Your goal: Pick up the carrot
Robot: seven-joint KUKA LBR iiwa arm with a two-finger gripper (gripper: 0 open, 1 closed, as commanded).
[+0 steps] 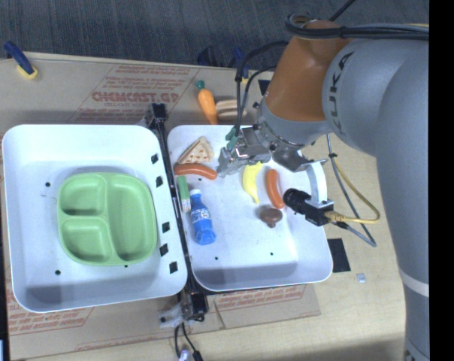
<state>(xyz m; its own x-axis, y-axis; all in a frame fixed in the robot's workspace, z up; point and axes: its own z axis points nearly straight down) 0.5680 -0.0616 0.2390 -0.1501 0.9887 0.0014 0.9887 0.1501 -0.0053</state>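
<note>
I see the green divided plate (107,218) sitting in the left bin (16,201), with bare white floor around it. In the right bin (310,265), from left to right, lie a blue bottle (201,218), a sandwich wedge (198,152), a banana (251,182) and a sausage (273,187). The carrot (207,104) lies on the surface above the right bin's upper rim, outside it, up and left of the tool (234,155). The wrist hides much of the tool, so I cannot tell its state.

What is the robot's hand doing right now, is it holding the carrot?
Gripper: over the right bin; open or shut cannot be told. The carrot lies outside the bin, not held.
</note>
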